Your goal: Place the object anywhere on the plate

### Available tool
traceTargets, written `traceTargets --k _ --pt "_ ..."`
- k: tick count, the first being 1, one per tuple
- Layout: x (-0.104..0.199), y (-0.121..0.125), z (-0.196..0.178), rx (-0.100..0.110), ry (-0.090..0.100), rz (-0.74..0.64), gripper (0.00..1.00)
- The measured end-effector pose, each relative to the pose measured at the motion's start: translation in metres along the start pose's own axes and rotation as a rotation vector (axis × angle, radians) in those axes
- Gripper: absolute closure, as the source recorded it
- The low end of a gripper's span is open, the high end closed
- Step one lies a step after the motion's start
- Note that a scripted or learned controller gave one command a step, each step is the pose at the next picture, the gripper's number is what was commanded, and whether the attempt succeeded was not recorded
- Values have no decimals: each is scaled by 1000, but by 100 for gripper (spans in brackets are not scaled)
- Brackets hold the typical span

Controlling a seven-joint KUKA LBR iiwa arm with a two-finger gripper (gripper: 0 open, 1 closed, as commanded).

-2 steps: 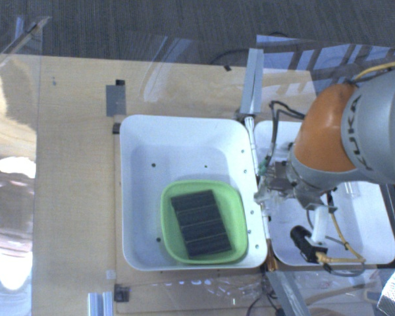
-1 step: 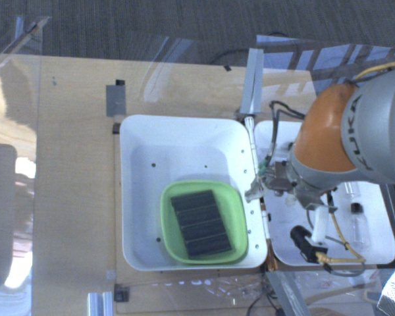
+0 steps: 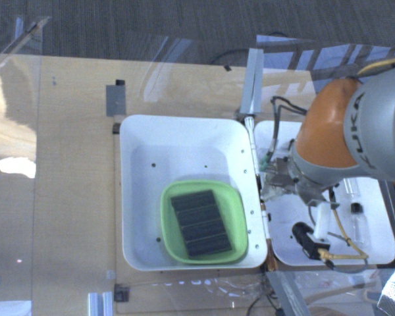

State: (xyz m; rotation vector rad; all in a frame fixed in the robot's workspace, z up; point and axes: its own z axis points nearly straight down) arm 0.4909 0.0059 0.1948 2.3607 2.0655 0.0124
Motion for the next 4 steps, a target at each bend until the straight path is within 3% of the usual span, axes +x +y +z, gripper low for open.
traceTargets --k 1,2,3,4 --pt "85 -15 1 4 0 -182 100" --pt "85 -14 1 4 0 -181 0" --pt "86 -13 -9 0 1 -187 100" --pt "86 -13 -9 1 1 -187 0"
